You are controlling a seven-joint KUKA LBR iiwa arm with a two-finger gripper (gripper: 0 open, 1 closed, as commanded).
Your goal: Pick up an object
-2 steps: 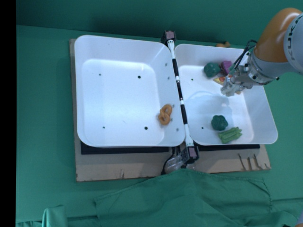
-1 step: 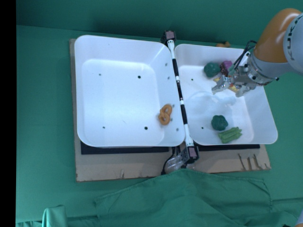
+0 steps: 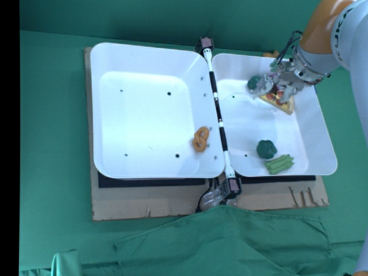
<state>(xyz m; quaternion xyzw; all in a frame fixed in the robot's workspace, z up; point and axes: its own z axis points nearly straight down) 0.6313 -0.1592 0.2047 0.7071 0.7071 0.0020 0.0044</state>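
- Overhead, reached in from the right over the right bin [image 3: 322, 132]: grey arm [image 3: 345, 25] with orange band, gripper [image 3: 280, 87] low at that bin's far end.
- Sat directly above a pizza slice [image 3: 283, 102], which lay flat on the bin floor, partly hidden under the gripper.
- Could not tell whether pressed together, spread, or pinching anything; nothing plainly seen between them.
- Lay just left of the gripper, close against its body: a dark green rounded piece [image 3: 254, 83].
- Rested near the same bin's near edge: a broccoli floret [image 3: 266, 149], and touching or just beside it, nearer the rim, a bundle of green stalks [image 3: 279, 164].
- Lay in the left bin [image 3: 115, 62], near its right wall and well apart from the gripper: an orange pretzel [image 3: 200, 139].
- Ran between the two bins: a black-and-white striped bar [image 3: 217, 109].
- Spread beneath everything: green cloth [image 3: 54, 125], with a cardboard sheet [image 3: 115, 203] under the bins.
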